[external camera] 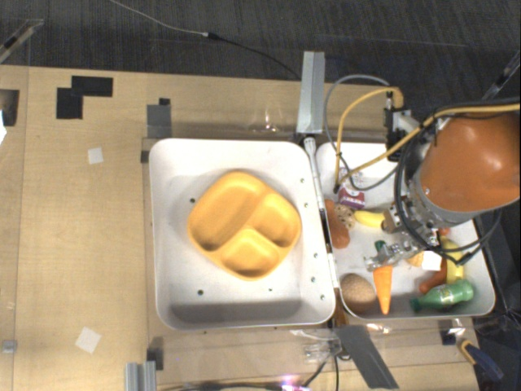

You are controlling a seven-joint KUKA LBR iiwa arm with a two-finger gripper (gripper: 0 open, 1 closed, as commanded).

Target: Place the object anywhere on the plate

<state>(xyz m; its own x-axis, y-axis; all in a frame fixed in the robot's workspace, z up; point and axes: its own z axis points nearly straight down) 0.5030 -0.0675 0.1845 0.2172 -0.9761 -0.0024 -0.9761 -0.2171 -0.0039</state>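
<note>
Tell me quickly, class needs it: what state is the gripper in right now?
Gripper: low in the right bin, just above the carrot; cannot be told whether open or closed, and nothing is seen held.

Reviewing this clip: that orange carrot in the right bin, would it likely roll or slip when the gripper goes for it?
The carrot looks like smooth, rigid toy plastic, so it would probably keep its shape. Its taper could let two fingers slide toward the narrow tip. Round in section, it may roll sideways if nudged, though the brown ball close beside it might stop that.

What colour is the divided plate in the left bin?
Yellow-orange plate, seen in the camera view.
</note>
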